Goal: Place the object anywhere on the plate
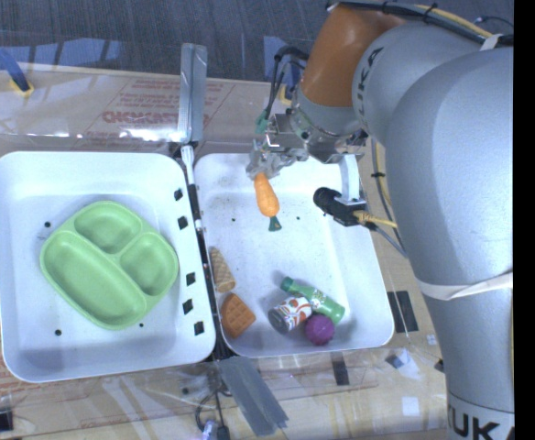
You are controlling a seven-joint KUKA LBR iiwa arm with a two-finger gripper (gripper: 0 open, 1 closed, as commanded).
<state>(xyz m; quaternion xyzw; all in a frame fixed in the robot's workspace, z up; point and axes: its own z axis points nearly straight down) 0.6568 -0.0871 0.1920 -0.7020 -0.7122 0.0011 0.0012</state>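
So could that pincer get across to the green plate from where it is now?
Probably yes. The pincer hangs over the right white bin, with the orange toy carrot right at its tip. The green three-section plastic plate lies uncovered in the left bin, with just the low bin walls between.

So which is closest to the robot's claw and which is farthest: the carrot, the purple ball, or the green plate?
Measured from the gripper in the camera view:
1. The carrot, hanging right at the gripper, at the top of the right bin.
2. The purple ball, down in the right bin's near corner.
3. The green plate, across in the left bin.
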